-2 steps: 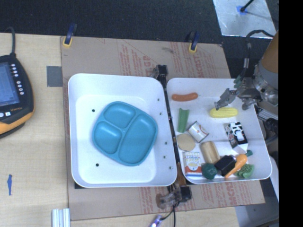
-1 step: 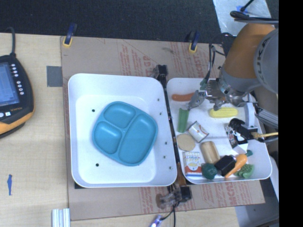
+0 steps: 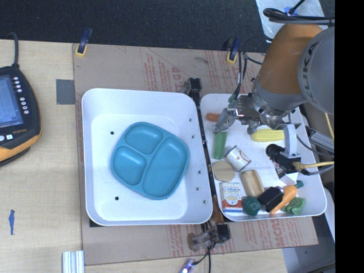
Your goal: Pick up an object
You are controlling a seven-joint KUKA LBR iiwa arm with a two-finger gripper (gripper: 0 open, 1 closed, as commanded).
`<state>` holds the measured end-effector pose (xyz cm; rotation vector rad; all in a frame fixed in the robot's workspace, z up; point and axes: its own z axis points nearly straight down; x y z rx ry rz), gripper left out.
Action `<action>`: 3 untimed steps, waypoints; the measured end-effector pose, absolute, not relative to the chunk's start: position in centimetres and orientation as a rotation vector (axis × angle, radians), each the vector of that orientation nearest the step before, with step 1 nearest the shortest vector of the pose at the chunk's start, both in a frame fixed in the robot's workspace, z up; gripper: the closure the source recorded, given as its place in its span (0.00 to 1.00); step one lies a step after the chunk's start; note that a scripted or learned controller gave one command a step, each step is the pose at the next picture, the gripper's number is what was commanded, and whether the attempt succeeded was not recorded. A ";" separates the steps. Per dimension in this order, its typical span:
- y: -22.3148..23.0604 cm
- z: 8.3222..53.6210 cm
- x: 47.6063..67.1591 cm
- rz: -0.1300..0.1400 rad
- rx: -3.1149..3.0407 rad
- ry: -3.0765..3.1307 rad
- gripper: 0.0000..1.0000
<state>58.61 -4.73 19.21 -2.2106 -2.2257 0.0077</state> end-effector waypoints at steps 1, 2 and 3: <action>-4.3 19.2 62.7 0.003 -2.215 -2.224 0.00; -5.1 24.1 55.1 0.004 -2.218 -2.221 0.00; -9.5 15.6 52.5 0.007 -2.214 -2.224 0.00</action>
